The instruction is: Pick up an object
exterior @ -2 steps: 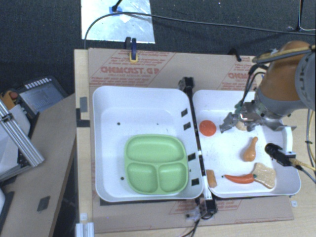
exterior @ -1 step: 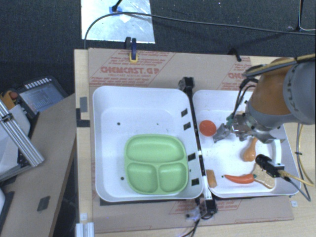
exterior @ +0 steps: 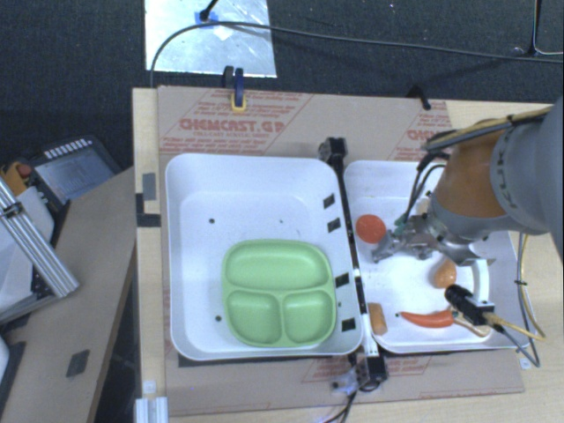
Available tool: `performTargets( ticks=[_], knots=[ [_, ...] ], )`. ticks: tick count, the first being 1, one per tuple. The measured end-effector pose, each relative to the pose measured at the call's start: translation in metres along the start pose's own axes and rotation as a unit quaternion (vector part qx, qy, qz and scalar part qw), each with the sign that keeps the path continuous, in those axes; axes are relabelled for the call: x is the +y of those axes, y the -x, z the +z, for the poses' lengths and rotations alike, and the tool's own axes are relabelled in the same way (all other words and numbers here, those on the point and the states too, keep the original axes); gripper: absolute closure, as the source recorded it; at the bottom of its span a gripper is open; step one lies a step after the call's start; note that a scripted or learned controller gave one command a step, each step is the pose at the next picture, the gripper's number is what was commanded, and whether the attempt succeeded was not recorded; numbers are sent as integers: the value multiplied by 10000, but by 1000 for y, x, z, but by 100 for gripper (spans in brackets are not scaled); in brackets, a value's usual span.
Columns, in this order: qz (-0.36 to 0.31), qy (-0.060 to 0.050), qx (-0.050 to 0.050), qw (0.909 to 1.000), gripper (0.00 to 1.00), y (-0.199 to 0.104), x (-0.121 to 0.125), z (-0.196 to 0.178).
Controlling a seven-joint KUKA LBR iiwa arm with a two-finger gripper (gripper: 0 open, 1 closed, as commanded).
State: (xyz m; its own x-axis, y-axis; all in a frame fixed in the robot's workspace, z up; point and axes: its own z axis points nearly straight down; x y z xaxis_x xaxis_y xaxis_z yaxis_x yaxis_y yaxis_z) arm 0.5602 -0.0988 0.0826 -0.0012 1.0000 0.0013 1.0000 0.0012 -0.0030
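Claw (exterior: 397,241) is down in the right bin (exterior: 388,176), can't tell its state from here. Tomato (exterior: 371,228) sits just beside it, not lifted. Pick's not done yet, grab and lift both left.

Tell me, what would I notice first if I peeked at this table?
Probably the big pale green plastic divided plate lying in the left white bin. Next, the grey robot arm with its orange band reaching in from the right over the right white bin, where a small round red-orange ball and a long red chilli-shaped toy lie.
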Motion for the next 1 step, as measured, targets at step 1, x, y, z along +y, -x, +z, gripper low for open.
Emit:
performTargets(
  ticks=[1],
  knots=[
    [1, 26, -9, 10000, 100, 1, 1, -12]
  ],
)
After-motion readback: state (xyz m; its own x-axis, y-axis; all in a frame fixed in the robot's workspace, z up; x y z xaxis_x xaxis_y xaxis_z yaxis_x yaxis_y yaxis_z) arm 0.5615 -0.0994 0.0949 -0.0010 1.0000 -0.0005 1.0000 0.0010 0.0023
